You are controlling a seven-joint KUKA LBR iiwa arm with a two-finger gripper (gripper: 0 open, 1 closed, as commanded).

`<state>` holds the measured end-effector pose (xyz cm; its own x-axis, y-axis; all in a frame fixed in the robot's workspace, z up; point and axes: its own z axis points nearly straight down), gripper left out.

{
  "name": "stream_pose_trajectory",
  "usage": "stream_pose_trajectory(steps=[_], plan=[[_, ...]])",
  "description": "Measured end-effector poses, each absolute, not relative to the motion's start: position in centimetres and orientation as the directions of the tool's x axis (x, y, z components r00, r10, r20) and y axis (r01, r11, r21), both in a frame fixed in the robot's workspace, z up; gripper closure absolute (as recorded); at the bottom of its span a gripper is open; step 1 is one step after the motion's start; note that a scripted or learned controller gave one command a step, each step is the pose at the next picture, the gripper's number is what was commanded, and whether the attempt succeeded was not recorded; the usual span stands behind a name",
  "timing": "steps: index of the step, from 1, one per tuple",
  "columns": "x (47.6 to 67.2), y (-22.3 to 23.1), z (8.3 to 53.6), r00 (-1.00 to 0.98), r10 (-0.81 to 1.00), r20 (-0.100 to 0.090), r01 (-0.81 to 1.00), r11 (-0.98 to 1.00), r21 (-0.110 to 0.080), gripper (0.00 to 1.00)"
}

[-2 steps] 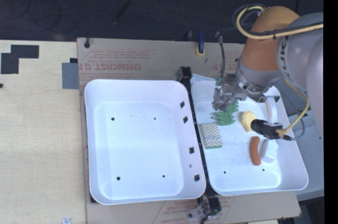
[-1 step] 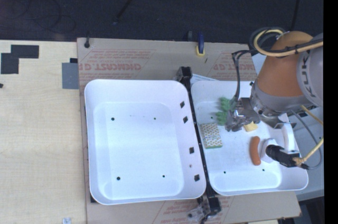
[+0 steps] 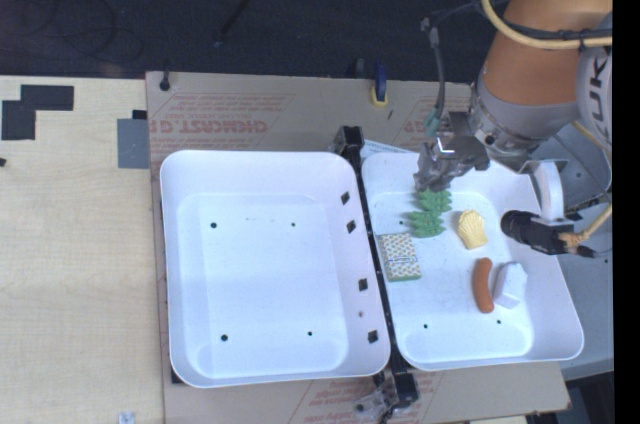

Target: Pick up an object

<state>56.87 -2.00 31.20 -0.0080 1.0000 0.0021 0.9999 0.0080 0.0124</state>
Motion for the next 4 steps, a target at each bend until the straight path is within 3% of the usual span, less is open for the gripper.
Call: stream_pose_trajectory(steps=[1,2,3,4], plan=[[51.1,-9.0,27.5,0.008,1.000,-0.001,1.000,-0.008,-0.008,1.00],[47.2,-21.8,27.1,0.014,1.000,-0.005,1.000,-0.014,-0.004,1.00],[49.1,-21.4,35.2,-0.001,1.000,-0.003,1.000,0.001,0.007,1.00],[49.6,-20.6,39.8,-0.002,1.000,-0.002,1.000,0.002,0.004,1.00]])
